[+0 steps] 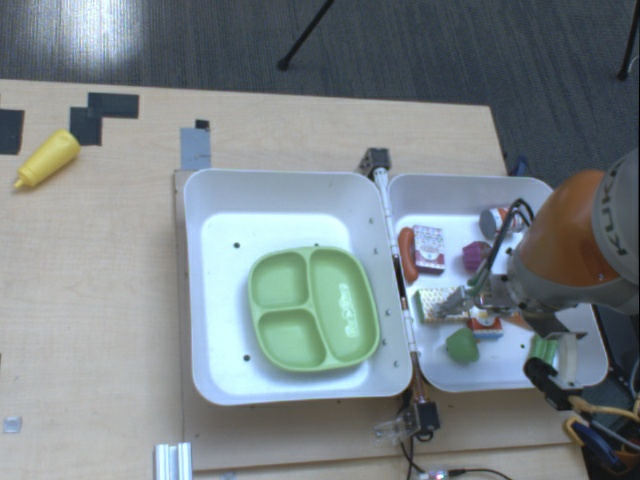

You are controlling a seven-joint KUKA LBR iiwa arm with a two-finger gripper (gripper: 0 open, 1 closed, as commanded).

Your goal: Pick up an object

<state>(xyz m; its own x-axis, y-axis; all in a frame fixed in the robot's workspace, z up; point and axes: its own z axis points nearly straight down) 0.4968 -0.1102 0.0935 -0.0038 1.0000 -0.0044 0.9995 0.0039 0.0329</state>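
Arm (575, 243) overhangs right bin (520, 190); gripper (478, 303) state unclear amid cluttered small items; green tray (314, 309) in left bin (215, 268).

This looks like a robotics lab or test cell. The arm (585, 243) reaches over a pale wooden bench (90, 298) bearing two shallow white bins, the right bin (440, 193) under the gripper (478, 303) and the left bin (200, 268) to its left. Dark tape patches (105, 113) mark the bench far left of the gripper. Loose cables (590, 433) trail just below and right of it. Grey carpet (450, 28) and a black stand leg (315, 18) lie beyond the bench.
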